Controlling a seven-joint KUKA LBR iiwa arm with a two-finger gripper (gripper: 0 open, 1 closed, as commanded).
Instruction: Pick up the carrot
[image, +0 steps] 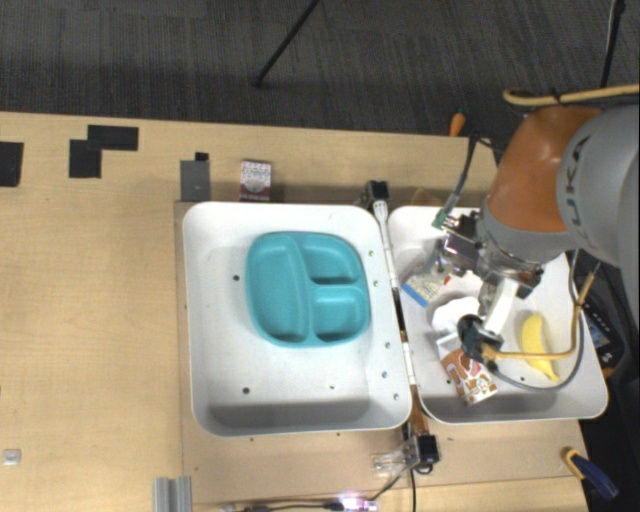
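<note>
- The arm (560, 180) is reaching in from the right and hanging over the right bin (590, 400).
- The gripper (448, 262) is sitting low over the far-left part of that bin. Whether it is apart or together cannot be told, as the wrist is covering much of it.
- The carrot's place cannot be told; if it is in the right bin, the arm may be hiding it.
- A banana (537, 345) is lying in the right bin towards its right wall and near side.
- A brown-and-red packet (472, 378) is lying near the front of the same bin, left of the banana.
- A blue-and-white packet (420, 290) is resting by the right bin's left wall, just beside the gripper.
- A white thing (452, 312), too unclear to name, is lying between the two packets.
- The left bin (215, 300) is holding a teal divided plate (290, 285) near its middle.
- On the surface (90, 330), a small patterned cube (256, 178) is standing just beyond the left bin's far edge, with a grey block (195, 178) beside it.
- A small orange thing (457, 123) is showing beyond the right bin, at the surface's far edge; it is too small to identify.
</note>
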